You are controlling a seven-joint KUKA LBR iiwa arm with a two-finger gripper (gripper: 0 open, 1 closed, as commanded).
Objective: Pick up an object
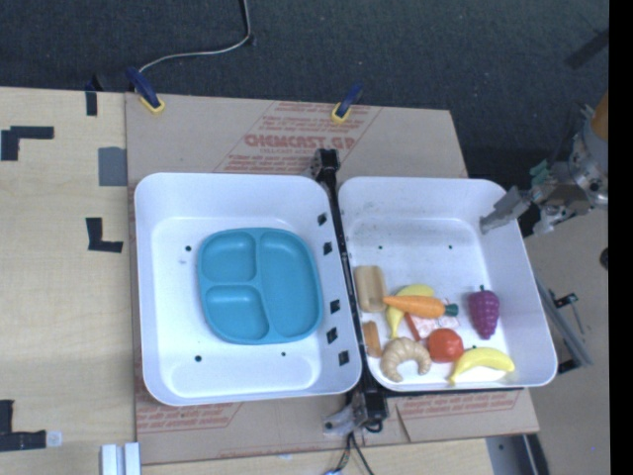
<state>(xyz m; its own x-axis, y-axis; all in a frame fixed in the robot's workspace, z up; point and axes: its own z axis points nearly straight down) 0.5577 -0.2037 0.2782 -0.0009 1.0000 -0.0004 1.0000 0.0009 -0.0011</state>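
Two white bins sit side by side in the camera view; the left bin (158, 295) holds a blue divided plate (260, 285), while the right bin (415, 198) carries all the toy food, crowded toward its 6 o'clock half; a purple grape bunch (484, 312) stands a little apart at about 4 o'clock of the bin's centre; a carrot (417, 305) lies across a yellow piece at the middle of the cluster; a tomato (445, 344) touches a croissant (405, 357) at 6 o'clock; a banana (482, 363) hugs the near wall at 5 o'clock; a bread slice (369, 287) stands by the divider at 8 o'clock; the gripper (506, 213) hangs over the right bin's rim at about 2 o'clock, well clear of every item and holding nothing; whether its fingers are spread or closed cannot be told from this angle

The step in hand looks like the approach, with nothing yet chosen; to do it well, the grape bunch seems the soundest target, being the nearest to the gripper and having free space round it; the arm would need to travel toward 7 o'clock, stop directly above the bunch, and descend straight with room either side; the carrot and tomato are risky, since neighbours press against them; the banana lies so close to the wall that a finger might strike the bin
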